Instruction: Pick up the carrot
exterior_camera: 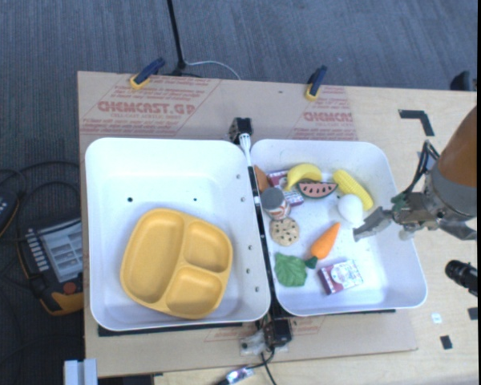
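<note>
The carrot [326, 240], orange with a green top at its lower left end, lies tilted in the middle of the right bin [401, 291]. It sits between a cookie [284, 231] and a white egg [349, 208]. My gripper [415, 223] hovers over the right bin's right rim, to the right of the carrot and apart from it. It is open, with one grey finger [370, 223] reaching left toward the egg, and nothing sits between the fingers.
The right bin also holds a green leaf [290, 269], a red and white carton [340, 276], a banana [353, 187], a watermelon slice [316, 188] and a small can [274, 203]. A yellow divided plate [176, 261] lies in the left bin [112, 167].
</note>
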Controlling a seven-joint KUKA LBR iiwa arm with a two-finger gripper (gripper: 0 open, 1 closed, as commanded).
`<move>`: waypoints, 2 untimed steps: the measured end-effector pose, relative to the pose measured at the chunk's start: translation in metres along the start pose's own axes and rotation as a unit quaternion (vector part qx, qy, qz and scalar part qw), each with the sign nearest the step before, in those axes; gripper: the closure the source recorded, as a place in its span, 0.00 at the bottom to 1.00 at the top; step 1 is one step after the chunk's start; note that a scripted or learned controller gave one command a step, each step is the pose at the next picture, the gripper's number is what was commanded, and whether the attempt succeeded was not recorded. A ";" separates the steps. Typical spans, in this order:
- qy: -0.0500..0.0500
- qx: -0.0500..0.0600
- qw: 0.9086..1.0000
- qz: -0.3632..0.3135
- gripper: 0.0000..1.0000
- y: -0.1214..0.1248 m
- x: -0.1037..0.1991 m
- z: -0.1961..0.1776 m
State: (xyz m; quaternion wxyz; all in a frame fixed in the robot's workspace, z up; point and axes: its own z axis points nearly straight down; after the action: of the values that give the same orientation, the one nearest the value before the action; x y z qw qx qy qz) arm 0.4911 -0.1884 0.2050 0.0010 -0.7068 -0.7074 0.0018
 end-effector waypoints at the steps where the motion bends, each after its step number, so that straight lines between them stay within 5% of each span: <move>1: -0.001 -0.005 0.994 0.113 0.00 0.045 0.033 0.115; 2: -0.001 -0.008 0.994 0.112 1.00 0.047 0.033 0.104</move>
State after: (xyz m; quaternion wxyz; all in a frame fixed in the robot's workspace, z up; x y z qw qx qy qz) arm 0.5379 -0.1555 0.1010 -0.0056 -0.7818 -0.6236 -0.0025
